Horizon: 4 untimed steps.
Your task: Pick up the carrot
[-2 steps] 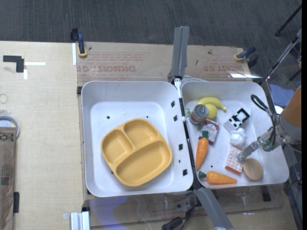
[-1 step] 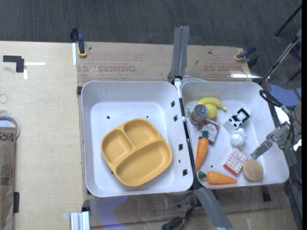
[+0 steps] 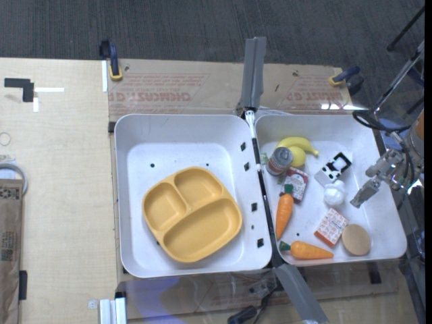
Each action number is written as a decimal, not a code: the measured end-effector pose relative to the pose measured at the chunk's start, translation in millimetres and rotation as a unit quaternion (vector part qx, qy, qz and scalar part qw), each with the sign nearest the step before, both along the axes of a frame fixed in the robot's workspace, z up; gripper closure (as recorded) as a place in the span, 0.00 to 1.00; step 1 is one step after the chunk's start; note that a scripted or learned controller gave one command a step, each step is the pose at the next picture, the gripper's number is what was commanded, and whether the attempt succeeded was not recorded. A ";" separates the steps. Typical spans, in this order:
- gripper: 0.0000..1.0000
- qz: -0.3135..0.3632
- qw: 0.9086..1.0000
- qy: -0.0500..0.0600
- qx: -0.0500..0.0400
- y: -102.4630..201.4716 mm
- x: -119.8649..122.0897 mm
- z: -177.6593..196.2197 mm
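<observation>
Gripper [image 3: 370,189] is hovering over right bin [image 3: 395,245] edge, finger state unclear, staging toward carrot [image 3: 284,212] lying against divider.

dark carpet floor [image 3: 169,12], pale wooden bench [image 3: 54,201]

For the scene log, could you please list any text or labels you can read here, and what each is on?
Red print on the cardboard sheet behind the bins: upside down, too blurred to read.
Small red-and-white packet: print too small.
Can label: too small.
Brown bag label: unreadable.
</observation>
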State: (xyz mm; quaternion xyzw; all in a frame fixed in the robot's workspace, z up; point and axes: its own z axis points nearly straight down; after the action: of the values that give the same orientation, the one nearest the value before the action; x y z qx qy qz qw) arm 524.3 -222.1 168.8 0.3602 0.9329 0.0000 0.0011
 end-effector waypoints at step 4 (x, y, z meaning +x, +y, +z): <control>0.00 0.401 0.916 0.001 0.000 0.6 -46.1 -77.3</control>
State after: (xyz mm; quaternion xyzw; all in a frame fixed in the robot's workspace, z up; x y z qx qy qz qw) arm 478.2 -221.6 91.5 -0.0440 0.9990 0.0005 0.0005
